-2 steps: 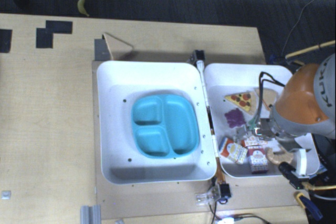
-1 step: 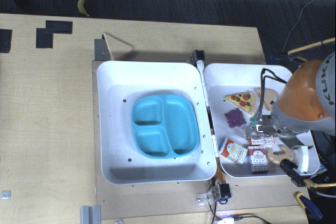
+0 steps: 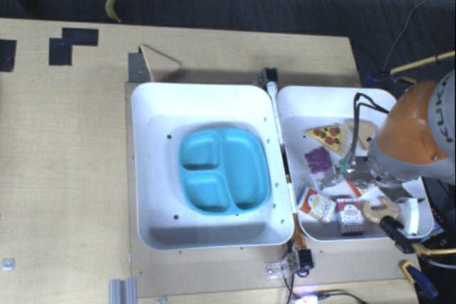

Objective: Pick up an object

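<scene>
1. I'm over the right bin (image 3: pixel 288 153), arm coming in from the right, orange band above the wrist. My pincer (image 3: pixel 350 174) sits low among the clutter. Fingers are hidden under the wrist, so I can't tell if they're apart or together, or if anything's between them.
2. Candidates, all in the right bin: pizza slice (image 3: pixel 325 133) toward the far side, purple piece (image 3: pixel 318 159) just left of the pincer, white-red packet (image 3: pixel 317 206) and small box (image 3: pixel 350 217) near the front wall. Purple piece looks closest, so I'd take that as target.
3. Left bin (image 3: pixel 146 153) holds the blue tray (image 3: pixel 222 169). It's not in reach of this step, so ignore it.
4. To do it well: centre over one item only, w/ fingers either side of it, not straddling a neighbour. Things lie crowded here.
5. Go down slow and stop at the bin floor.
6. Close, lift straight up, then check sth is really held before moving off.
7. Risk: cable near the wrist may snag.
</scene>
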`<control>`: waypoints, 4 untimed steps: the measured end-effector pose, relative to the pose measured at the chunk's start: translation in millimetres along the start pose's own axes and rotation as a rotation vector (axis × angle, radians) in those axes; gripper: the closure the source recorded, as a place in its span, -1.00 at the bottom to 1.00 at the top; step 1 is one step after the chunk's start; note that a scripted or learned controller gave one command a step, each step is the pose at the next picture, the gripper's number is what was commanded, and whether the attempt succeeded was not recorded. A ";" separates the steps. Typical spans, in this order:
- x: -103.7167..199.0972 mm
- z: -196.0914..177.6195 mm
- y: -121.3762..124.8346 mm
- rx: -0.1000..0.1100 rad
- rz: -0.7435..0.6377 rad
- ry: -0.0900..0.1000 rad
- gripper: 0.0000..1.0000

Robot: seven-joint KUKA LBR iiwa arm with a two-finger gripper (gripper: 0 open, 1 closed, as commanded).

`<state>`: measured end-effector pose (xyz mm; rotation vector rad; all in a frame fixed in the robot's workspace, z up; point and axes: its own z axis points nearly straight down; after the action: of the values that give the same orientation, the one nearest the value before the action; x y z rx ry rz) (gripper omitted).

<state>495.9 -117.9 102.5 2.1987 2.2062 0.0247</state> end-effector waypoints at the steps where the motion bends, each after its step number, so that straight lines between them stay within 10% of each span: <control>1: -0.1 -10.8 1.9 -0.004 0.000 -0.001 1.00; 2: 91.8 -81.9 47.7 0.027 -0.002 0.010 1.00; 3: 90.7 -81.6 47.3 0.028 -0.002 0.008 -1.00; 4: 32.1 -6.0 6.9 0.029 0.001 0.007 -1.00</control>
<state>502.5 -85.7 108.4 2.2183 2.2229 0.0002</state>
